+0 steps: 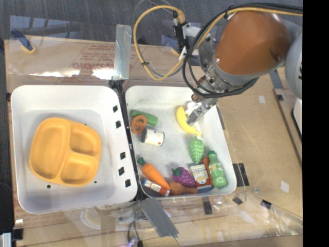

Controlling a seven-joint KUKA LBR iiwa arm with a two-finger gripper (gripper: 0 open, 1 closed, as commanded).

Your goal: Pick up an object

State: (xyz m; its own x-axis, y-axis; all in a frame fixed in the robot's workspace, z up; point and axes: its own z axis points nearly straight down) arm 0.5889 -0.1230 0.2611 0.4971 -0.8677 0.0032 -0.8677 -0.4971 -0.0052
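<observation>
Item: curved yellow plastic toy banana [183, 121], lying at two o'clock in the right white bin [169, 94], appearing light, stiff and slick, best pinched across its narrow middle; tool [195, 112] is hovering touching-close above it, spread impossible to tell.

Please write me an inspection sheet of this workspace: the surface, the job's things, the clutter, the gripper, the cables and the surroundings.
Surface: bench covered with clear film; two white bins, left bin and right bin.
Job's things: right bin holds a banana, carrot, purple grapes, green bottle and other toy food.
Clutter: yellow divided plate in left bin.
Gripper: gripper low over the banana; grasp unclear.
Cables: yellow hose loops behind the wrist; black cables hang beside it.
Surroundings: dark carpet beyond the bench.
</observation>
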